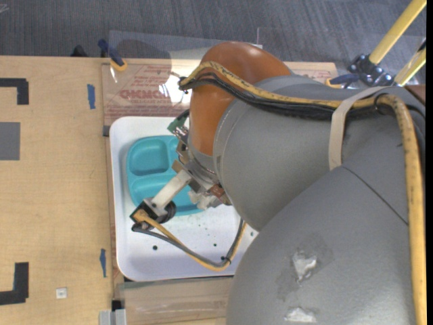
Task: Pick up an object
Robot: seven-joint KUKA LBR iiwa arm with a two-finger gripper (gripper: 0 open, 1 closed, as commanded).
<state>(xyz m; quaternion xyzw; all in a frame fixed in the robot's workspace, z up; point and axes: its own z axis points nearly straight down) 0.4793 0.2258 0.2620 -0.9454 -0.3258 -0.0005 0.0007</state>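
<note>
The gripper (203, 193) is sitting low in the white bin (139, 266), tucked under the orange-banded wrist at the right edge of a turquoise divided tray (150, 162), and the arm is hiding it, so I cannot tell how far open it is or whether it is gripping anything. The tray is lying flat in the upper part of that bin, compartments facing up, while the grey arm (318, 181) is covering the right of the scene and the tan bench (54, 181) is showing to the left
</note>
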